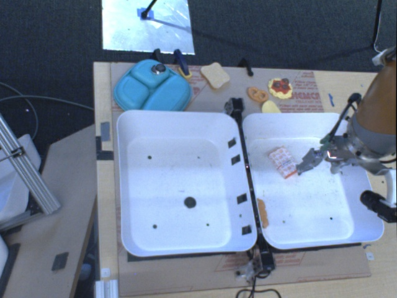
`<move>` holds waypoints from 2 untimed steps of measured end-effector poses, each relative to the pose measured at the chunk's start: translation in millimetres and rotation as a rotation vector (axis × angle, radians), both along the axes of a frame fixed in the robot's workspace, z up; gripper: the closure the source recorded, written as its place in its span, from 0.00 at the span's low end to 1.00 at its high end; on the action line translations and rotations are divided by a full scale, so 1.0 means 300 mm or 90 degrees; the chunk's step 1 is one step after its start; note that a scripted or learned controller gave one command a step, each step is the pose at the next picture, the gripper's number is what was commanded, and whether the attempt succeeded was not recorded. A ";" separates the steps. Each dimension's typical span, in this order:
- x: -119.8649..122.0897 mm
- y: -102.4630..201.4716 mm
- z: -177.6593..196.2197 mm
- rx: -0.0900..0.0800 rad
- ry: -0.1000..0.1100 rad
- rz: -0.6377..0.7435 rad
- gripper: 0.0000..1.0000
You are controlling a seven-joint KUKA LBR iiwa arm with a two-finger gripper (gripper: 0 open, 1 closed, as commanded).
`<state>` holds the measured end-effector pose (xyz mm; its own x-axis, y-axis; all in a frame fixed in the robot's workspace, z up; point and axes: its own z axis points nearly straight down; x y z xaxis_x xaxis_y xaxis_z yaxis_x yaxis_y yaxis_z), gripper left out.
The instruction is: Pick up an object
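A small white packet with red print (282, 162) lies in the right bin (347, 228), near its back left. My gripper (307, 163) reaches in from the right and sits low over the bin floor, just right of the packet, its tip close to the packet's right edge. I see nothing held in it. An orange-brown stick-shaped piece (262, 213) lies along the right bin's left wall. A small dark disc (190, 202) rests on the floor of the left bin (142, 135).
Behind the bins on the bench lie a blue divided plate (152, 87), a toast slice (215, 75), an orange pretzel shape (257, 94), a small pizza toy (280, 87) and a yellow piece (270, 107). A black divider (243, 166) runs between the bins.
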<state>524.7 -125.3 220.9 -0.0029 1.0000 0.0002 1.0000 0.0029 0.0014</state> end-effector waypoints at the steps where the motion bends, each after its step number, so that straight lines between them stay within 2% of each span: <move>1: 0.153 -0.197 -0.310 -0.002 -0.001 -0.003 0.00; 2: 0.313 -0.007 -0.442 -0.001 -0.005 0.004 0.00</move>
<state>618.6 -127.5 88.1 -0.0095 1.0000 -0.0012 0.9999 0.0095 0.0087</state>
